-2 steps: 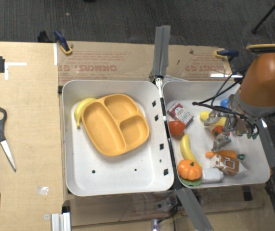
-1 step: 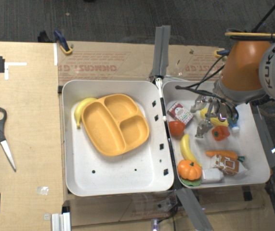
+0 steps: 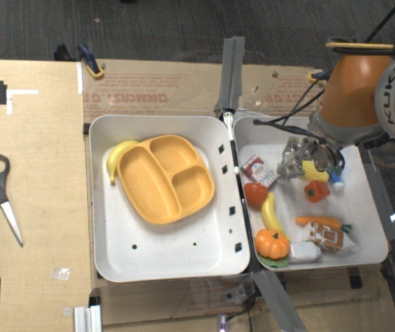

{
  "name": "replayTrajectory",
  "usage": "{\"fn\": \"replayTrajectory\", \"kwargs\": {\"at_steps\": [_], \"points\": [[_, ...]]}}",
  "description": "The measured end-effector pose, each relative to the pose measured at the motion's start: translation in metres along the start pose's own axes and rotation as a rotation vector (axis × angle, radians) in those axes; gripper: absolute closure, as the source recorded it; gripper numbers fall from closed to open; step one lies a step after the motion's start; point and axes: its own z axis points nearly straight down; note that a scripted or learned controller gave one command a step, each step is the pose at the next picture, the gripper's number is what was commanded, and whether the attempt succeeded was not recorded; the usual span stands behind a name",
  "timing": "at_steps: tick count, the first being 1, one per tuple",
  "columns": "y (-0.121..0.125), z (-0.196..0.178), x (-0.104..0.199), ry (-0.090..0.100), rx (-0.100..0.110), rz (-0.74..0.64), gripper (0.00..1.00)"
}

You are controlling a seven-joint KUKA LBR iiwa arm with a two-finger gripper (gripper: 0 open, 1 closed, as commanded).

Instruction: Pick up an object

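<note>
My gripper [image 3: 298, 162] hangs low over the back of the right bin [image 3: 373, 206], under the orange-banded wrist [image 3: 353, 88]. A yellow toy [image 3: 315, 171] and a small blue-and-white piece [image 3: 337, 180] lie just right of it, touching or nearly so. A red pepper [image 3: 316, 191] sits just in front of them. Left of the gripper lies a red-and-white packet [image 3: 256, 171], with a red tomato [image 3: 255, 195] and a small banana [image 3: 271, 214] nearer the front. An orange pumpkin [image 3: 273, 243], a carrot [image 3: 319, 221] and a printed box [image 3: 328, 237] lie along the front.
The left bin [image 3: 114, 254] holds a yellow divided plate [image 3: 166, 178] and a banana [image 3: 118, 158] at its left rim. Scissors [image 3: 1, 194] lie on the wooden bench at far left. A blue clamp [image 3: 90, 61] sits on the cardboard behind the bins.
</note>
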Motion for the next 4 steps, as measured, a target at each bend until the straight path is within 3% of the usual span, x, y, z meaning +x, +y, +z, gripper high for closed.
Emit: {"fn": "replayTrajectory", "kwargs": {"at_steps": [1, 2, 3, 4], "points": [[-0.075, -0.103, -0.03, 0.006, -0.001, -0.229, 1.0], [-0.075, -0.102, -0.03, 0.006, -0.002, -0.23, 0.0], [-0.092, -0.005, -0.046, 0.005, -0.001, -0.285, 0.0], [-0.009, 0.011, 0.044, 0.011, -0.005, -0.296, 0.0]]}}
